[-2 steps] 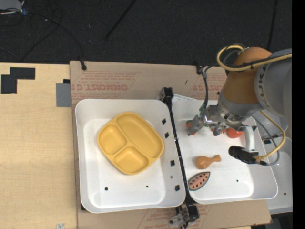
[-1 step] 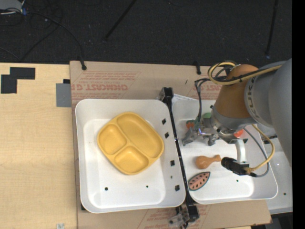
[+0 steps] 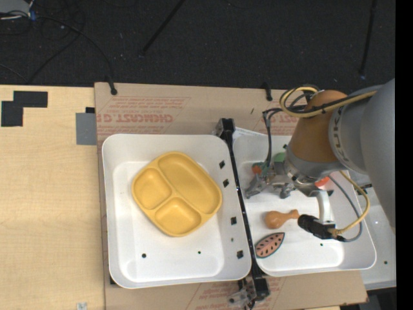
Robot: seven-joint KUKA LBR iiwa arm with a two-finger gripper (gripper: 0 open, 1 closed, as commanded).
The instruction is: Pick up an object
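Note:
My gripper [image 3: 258,185] is low in the right bin [image 3: 361,254], near its left wall, under the orange-banded wrist. A small orange and green object [image 3: 259,168] lies just behind it, touching or nearly touching. A brown drumstick-shaped toy [image 3: 278,219] lies in front of the gripper, apart from it. Nearer the front lies a dark oval piece with a pink rim [image 3: 269,244]. A bit of green [image 3: 281,155] and a red and white bit [image 3: 322,183] peek out beside the wrist, mostly hidden.
The left bin [image 3: 122,250] holds a yellow divided plate [image 3: 176,192] with three compartments. A black divider [image 3: 235,192] runs between the bins. The arm covers the right bin's back right part.

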